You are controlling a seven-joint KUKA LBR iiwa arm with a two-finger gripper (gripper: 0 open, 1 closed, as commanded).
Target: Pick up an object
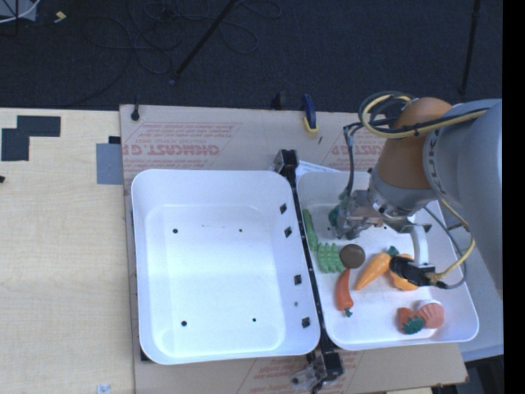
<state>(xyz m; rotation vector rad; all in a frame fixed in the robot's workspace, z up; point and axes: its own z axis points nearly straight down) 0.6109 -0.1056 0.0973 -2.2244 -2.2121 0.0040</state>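
My gripper [351,222] reaches down into the right bin [459,322] near its back left part, with the grey arm and orange wrist band above it. A small teal thing [336,217] shows at the gripper's left side; whether it is held I cannot tell. Just in front of the gripper lie a brown round piece [353,256], a green ridged piece [328,257] and an orange carrot [373,270]. A red chili [343,290] lies further forward.
A long green strip [308,228] lies along the right bin's left wall. An orange piece [399,279] and a pink, orange and green toy [421,317] sit at the front right. The left bin [148,220] stands beside it across a black divider.
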